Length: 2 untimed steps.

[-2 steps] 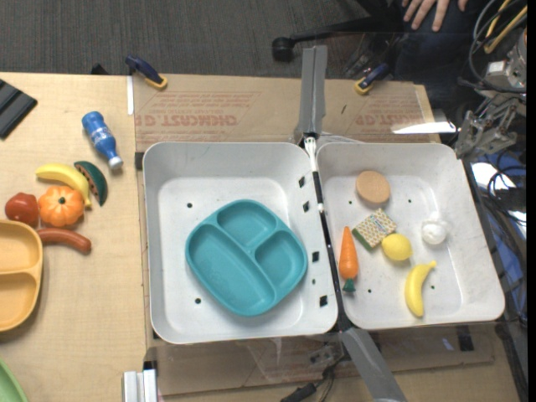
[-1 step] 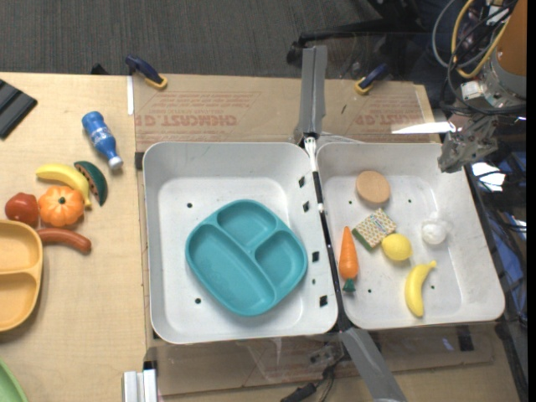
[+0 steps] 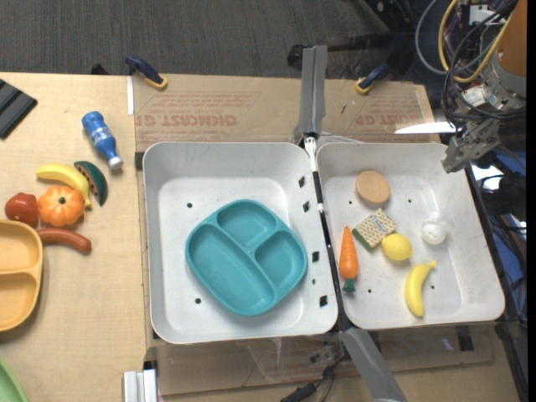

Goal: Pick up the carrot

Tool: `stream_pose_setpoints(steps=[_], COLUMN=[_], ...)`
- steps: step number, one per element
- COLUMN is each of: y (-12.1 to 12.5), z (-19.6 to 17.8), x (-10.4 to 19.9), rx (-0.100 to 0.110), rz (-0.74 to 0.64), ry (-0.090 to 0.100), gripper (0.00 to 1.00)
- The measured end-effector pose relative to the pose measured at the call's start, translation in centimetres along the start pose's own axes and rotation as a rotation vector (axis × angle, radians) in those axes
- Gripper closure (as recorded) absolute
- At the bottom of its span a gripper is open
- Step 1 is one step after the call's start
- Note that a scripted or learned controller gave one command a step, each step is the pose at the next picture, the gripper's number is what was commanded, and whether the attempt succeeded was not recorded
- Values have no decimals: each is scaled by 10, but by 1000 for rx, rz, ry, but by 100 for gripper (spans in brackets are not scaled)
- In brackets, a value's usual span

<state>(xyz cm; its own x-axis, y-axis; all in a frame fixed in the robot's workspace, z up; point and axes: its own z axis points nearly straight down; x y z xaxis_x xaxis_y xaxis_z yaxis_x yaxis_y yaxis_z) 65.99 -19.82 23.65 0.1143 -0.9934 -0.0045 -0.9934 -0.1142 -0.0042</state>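
The surface (image 3: 75, 308) runs out to the left of the gripper (image 3: 466, 149), with brown cardboard (image 3: 218, 111) laid under two white bins. The left bin (image 3: 163, 249) sits well away from the gripper and holds a teal divided plate (image 3: 245, 256). The right bin (image 3: 469, 300) lies just below and left of the gripper, which hangs over that bin's far right corner at the end of the arm (image 3: 507, 57). Whether the gripper is released or clenched cannot be told; nothing shows in its grasp.

Far left of the gripper, on the bare surface, a yellow dish (image 3: 17, 279) sits at the edge, with a sausage (image 3: 65, 239), a small pumpkin (image 3: 62, 206), a tomato (image 3: 21, 209), a banana (image 3: 63, 177), a dark green wedge (image 3: 95, 182) and a blue bottle (image 3: 101, 140) near it.

In the right bin, all below and left of the gripper: a second banana (image 3: 417, 287) near the front; the carrot (image 3: 348, 255), lying lengthwise against the bin's left wall, green end to the front, well apart from the gripper; a round tan biscuit (image 3: 373, 188), nearest of the left-hand items to the gripper; a patterned sponge block (image 3: 374, 228) touching a lemon (image 3: 397, 247); and a small white ball (image 3: 434, 232) just below the gripper.
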Motion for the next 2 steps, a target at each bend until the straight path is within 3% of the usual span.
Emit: stream_pose_setpoints(steps=[2], y=[-1], z=[-15], x=[-12], rx=[-1], rz=[-468], ry=[-2], gripper=[100])
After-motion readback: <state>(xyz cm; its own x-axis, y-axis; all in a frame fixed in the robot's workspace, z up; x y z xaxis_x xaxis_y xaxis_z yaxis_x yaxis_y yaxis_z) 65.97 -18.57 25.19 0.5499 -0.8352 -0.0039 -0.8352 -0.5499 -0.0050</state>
